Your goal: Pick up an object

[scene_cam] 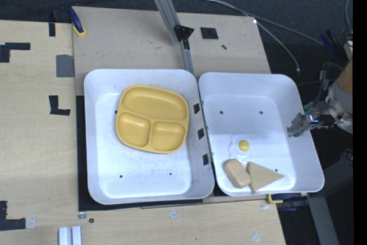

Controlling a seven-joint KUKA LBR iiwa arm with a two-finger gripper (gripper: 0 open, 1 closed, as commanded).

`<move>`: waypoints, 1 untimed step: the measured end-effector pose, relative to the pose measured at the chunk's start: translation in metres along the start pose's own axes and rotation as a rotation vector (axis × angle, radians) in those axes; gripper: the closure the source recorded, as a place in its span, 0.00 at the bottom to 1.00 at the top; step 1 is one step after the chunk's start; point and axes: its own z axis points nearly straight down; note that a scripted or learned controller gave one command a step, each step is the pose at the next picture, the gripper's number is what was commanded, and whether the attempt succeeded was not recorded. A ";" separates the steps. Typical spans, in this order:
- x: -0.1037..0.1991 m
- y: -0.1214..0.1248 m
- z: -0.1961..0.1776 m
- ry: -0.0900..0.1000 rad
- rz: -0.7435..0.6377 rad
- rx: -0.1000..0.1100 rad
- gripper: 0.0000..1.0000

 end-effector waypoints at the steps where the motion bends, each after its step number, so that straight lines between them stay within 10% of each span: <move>1: 0.000 0.001 -0.027 0.002 -0.001 0.002 1.00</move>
